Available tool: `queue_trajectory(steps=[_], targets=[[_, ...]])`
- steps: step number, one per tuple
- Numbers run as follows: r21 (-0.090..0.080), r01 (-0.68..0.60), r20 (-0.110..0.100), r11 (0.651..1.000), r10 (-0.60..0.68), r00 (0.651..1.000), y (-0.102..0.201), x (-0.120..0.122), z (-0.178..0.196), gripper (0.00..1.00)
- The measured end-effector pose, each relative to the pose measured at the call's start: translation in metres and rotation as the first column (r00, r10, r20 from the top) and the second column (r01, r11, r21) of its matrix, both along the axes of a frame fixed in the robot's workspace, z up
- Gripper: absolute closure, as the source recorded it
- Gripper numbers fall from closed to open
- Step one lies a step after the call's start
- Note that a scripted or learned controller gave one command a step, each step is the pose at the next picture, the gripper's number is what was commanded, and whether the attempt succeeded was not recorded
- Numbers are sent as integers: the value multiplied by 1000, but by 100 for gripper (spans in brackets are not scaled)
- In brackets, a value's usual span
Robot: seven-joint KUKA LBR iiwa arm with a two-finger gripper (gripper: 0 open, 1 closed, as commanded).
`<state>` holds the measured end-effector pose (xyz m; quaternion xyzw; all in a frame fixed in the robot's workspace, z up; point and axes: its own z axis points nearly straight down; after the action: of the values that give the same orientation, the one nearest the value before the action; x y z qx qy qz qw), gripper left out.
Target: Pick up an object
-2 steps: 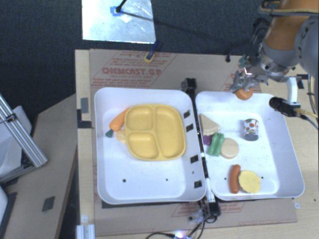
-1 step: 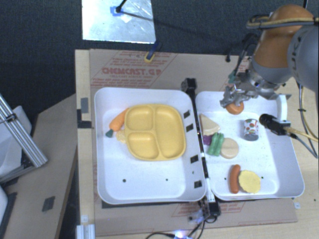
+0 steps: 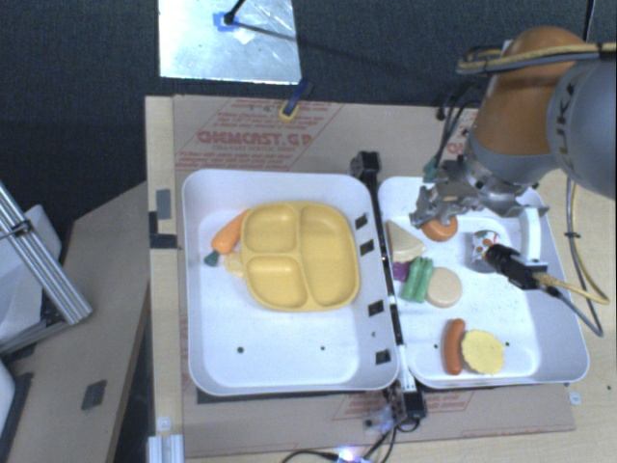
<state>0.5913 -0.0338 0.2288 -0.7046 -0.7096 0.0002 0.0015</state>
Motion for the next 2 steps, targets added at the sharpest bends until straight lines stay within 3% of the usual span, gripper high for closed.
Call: queue_trajectory(steps=[2], targets=[[-2,6,1,1000,-6,1000,-6,5,-14,100]])
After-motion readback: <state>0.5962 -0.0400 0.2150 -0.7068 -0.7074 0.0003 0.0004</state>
